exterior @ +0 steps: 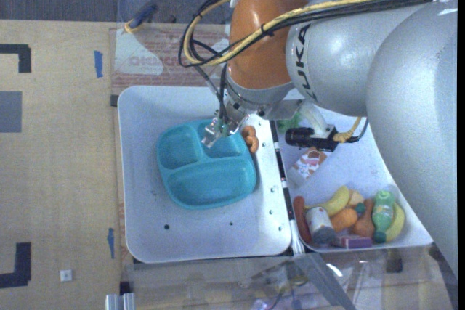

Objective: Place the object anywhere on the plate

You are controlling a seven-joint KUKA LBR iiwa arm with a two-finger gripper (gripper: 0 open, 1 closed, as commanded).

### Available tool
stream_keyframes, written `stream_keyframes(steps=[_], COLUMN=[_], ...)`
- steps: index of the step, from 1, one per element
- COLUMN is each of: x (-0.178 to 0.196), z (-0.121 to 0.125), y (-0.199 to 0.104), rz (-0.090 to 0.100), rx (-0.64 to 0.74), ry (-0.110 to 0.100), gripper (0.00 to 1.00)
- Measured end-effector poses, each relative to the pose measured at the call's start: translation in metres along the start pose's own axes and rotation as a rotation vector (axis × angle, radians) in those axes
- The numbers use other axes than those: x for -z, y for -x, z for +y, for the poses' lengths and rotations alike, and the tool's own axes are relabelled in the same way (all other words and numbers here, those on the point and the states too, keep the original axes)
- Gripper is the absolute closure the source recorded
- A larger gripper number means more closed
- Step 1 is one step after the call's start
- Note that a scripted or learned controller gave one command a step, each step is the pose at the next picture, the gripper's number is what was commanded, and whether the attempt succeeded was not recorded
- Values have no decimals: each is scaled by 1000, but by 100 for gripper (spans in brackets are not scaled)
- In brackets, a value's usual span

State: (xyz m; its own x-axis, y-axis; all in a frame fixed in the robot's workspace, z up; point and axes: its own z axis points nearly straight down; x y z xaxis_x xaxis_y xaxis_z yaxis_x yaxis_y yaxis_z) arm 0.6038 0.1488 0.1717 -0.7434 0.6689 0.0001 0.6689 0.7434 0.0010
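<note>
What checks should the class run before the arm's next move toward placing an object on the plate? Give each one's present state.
1. Plate lies flat in left bin: ok.
2. Gripper over plate's top edge: ok.
3. Object between fingers: cannot tell.
4. Orange item beside plate, off it: not ok.
5. Toy food in right bin, clear of plate: ok.

The left bin [145, 229] has open white floor along its left side and in front of the blue plate [207, 172], and the plate's large front compartment lies clear from above. The gripper [218, 131] and the arm's orange band [261, 36] block the plate's rear compartments, with a small orange object [251, 139] just beside the plate's right rim. In the right bin [385, 170], toy food [349, 218] crowds the front corner.
</note>
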Motion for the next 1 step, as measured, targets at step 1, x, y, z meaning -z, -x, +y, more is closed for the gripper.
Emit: stream_keyframes(steps=[1], x=[-77], z=[64], y=[-33], rz=[-8], rx=[-128], ry=[16], gripper=[100])
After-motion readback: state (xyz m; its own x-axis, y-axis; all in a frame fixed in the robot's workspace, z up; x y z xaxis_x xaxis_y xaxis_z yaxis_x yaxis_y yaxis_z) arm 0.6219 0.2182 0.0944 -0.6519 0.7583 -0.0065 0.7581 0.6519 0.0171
